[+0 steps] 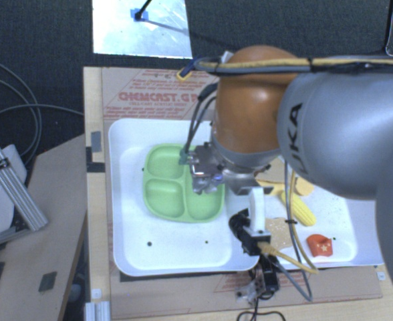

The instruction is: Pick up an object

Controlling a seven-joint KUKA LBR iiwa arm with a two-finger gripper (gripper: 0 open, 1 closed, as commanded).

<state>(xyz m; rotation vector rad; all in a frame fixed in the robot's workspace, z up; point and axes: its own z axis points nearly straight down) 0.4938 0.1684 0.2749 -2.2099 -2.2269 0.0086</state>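
Observation:
A light green divided plate (168,187) lies in the left white bin (131,249). My gripper (206,178) hangs over the plate's right edge, close to the wall between the two bins. The grey arm with its orange band covers the gripper from above, and nothing shows as held. In the right bin (341,212) lie a yellow corn cob (302,210), a red piece of toy food (320,245), a pale yellow piece (305,187) and a flat tan piece (277,229). The arm hides much of the right bin.
The bins rest on a cardboard sheet (150,95) with red print. A shiny metal sheet (140,19) lies behind it. Bare bin floor shows in front of the plate, and a metal frame (9,179) stands at the left.

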